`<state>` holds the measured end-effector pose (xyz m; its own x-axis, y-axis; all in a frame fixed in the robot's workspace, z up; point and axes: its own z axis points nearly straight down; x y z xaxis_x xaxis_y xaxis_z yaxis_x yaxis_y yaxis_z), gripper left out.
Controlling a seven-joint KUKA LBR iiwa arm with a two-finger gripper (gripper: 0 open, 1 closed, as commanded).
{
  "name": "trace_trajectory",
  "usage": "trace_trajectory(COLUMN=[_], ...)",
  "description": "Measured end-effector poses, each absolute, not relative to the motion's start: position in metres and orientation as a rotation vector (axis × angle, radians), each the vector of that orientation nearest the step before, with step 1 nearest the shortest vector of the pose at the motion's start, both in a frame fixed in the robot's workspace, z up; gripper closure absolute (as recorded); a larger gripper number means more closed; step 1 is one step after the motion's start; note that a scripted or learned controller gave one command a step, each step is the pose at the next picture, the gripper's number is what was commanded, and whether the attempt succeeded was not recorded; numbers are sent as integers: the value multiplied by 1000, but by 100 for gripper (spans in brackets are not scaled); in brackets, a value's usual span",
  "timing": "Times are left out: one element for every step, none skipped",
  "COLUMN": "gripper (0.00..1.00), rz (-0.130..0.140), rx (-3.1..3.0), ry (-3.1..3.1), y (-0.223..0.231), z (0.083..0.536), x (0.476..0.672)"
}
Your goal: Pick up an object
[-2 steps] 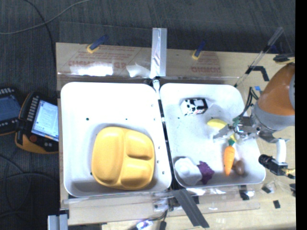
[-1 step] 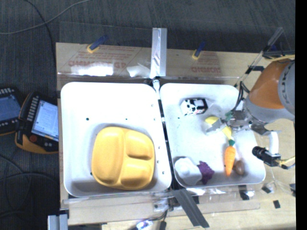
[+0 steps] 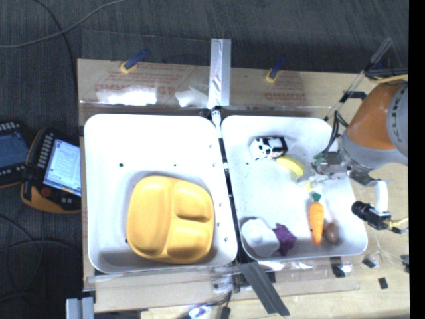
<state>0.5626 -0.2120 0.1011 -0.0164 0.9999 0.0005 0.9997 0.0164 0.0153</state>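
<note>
Right bin point(image 3: 265, 128) contents: black-and-white toy point(image 3: 268, 147) near the back, yellow piece point(image 3: 291, 166) just in front of it, orange carrot point(image 3: 317, 221) upright toward the front right with a brown item point(image 3: 330, 232) beside it, white cup point(image 3: 259, 236) and purple object point(image 3: 285, 238) at the front. Left bin point(image 3: 106, 138): one large yellow moulded tray point(image 3: 171, 218). Gripper point(image 3: 323, 167) sits at the right bin's right side above the carrot; its opening and any hold cannot be made out.
</note>
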Motion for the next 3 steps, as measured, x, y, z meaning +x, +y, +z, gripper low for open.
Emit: trace_trajectory(gripper=[100, 100, 100], rz=[-4, -7, -8], rx=[2310, 2307, 2198], ry=[2129, 2132, 2243], y=[-145, -144, -94], z=[208, 217, 206], x=[584, 585, 655])
